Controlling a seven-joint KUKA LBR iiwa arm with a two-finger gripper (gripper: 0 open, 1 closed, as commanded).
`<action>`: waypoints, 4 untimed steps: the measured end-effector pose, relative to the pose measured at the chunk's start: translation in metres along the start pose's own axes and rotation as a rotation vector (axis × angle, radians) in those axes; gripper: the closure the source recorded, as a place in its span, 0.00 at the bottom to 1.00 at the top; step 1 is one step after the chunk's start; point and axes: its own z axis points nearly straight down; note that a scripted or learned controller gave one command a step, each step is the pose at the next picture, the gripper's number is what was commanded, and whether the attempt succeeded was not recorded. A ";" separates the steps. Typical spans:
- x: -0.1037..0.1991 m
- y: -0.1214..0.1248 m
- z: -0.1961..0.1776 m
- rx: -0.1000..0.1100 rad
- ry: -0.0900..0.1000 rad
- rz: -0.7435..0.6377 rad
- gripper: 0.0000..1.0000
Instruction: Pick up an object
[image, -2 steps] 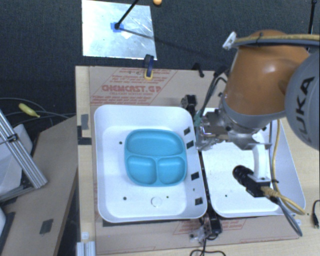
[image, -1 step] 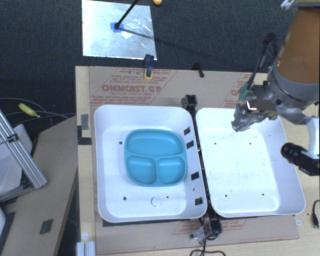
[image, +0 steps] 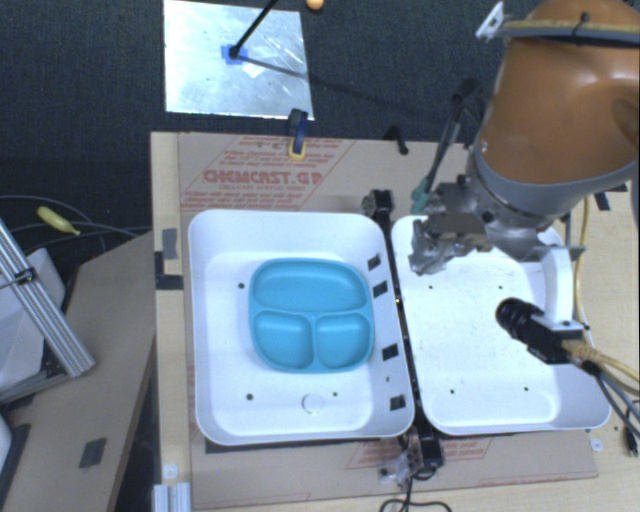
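A robotics lab, probably — two shallow white plastic bins (image: 400, 300) on printed brown cardboard (image: 265, 175), silver aluminium framing (image: 40, 315), loose cables.

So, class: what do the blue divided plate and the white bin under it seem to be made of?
Blue divided plate: probably moulded plastic, smooth and matte, with an even colour and soft, rounded compartment ridges.
White bin: likely plastic too, slightly glossy, with rounded corners; it could be painted metal.

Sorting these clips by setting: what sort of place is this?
Probably a robotics lab test bench: a grey and orange arm reaches over two white bins, one holding a blue divided plate, on Chemcast-printed board.
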 end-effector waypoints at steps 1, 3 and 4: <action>0.003 0.001 -0.080 -0.009 0.001 0.003 1.00; -0.016 0.003 -0.022 -0.001 -0.002 0.011 1.00; -0.008 0.000 -0.028 -0.003 -0.001 0.005 1.00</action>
